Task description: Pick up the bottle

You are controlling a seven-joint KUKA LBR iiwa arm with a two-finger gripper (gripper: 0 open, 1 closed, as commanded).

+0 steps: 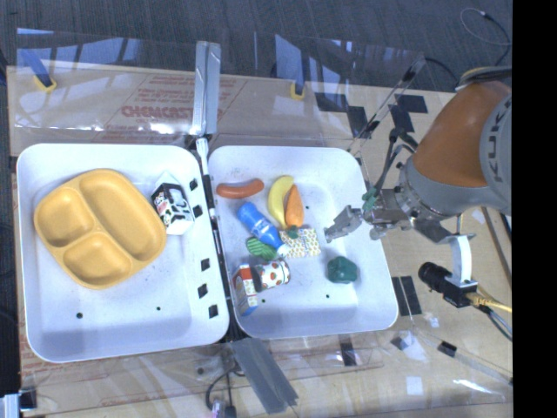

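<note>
The blue bottle [259, 223] lies on its side in the right bin [348, 307], left of centre, pointing toward the bin's far left. It rests between a banana [279, 198] and a green toy [258, 247]. My gripper [338, 227] hangs over the right part of that bin, about a hand's width to the right of the bottle and just right of a patterned box [304, 243]. Nothing shows in its grasp.
The right bin also holds a sausage [238, 188], an orange carrot [295, 207], a red spotted toy [273, 274], a small labelled container [246, 287] and a dark green lump [342, 270]. In the left bin [52, 320] lie a yellow divided plate [98, 225] and a cow-print carton [174, 205].
</note>
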